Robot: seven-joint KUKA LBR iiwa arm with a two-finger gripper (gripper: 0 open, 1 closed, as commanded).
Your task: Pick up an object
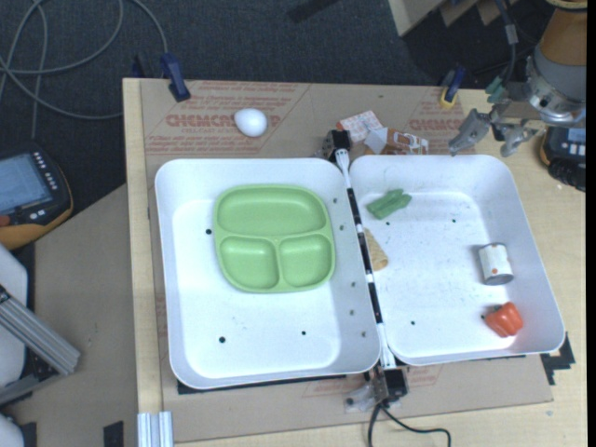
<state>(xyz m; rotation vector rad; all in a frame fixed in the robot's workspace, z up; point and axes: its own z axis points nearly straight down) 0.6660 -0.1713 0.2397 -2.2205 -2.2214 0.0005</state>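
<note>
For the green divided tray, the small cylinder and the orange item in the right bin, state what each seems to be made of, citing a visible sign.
Green divided tray: likely moulded plastic, matte, with an even colour and rounded compartments. Small cylinder: possibly metal, with a grey sheen. Orange item: probably plastic or rubber, saturated colour; too small to be sure.

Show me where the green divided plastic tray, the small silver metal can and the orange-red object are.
Green divided plastic tray (275,237): camera view, on the ridge between its compartments.
Small silver metal can (495,263): camera view, on its curved side.
Orange-red object (505,319): camera view, on its top surface.
</note>
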